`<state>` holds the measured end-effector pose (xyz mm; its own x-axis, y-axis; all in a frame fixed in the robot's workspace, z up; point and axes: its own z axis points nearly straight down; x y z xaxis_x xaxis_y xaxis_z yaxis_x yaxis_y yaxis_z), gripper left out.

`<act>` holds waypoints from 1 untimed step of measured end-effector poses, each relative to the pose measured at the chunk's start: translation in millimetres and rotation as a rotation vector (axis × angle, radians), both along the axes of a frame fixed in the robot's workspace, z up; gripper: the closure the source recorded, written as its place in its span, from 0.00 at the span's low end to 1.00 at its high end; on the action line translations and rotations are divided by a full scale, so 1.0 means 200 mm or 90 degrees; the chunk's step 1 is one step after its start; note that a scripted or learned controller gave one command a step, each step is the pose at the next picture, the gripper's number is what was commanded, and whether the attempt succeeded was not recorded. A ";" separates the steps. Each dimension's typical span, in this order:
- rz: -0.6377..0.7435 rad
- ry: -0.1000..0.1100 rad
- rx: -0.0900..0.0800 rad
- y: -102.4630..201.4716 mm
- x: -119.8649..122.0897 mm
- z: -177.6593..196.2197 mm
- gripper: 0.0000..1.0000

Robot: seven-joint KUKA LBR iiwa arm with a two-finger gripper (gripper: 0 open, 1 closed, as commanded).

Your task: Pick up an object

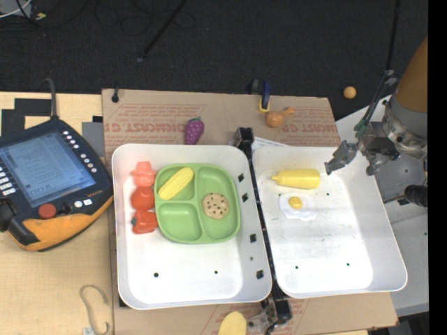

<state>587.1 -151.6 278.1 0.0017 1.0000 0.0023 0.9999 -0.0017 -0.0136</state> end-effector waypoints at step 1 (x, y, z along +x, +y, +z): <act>0.001 -0.007 -0.001 0.00 0.01 0.04 0.00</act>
